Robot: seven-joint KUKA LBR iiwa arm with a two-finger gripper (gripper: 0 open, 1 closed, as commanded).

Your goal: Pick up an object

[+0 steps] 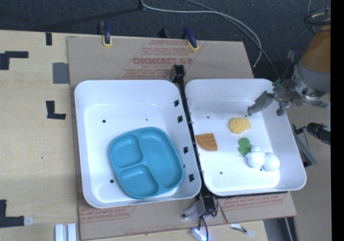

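Gripper hung over right bin, fingers apart, nothing between them. Yellow piece lay just below-left, orange piece farther left. Risk: small rounded yellow piece could slip out, or fingers could clip green piece near it

The scene is evenly and fairly brightly lit from overhead, with soft diffuse light and no hard highlights. The two white bins come out nearly blown, so their inner walls lose detail, while the dark backdrop beyond the table's far edge stays dim and grainy. Shadows are faint: a soft one hugs the blue plate, and a weak smear lies under the pincer. The picture is low in resolution and slightly soft throughout. The pincer's outline looks blurred, perhaps from motion. Small items at the right bin's near corner merge into the white.
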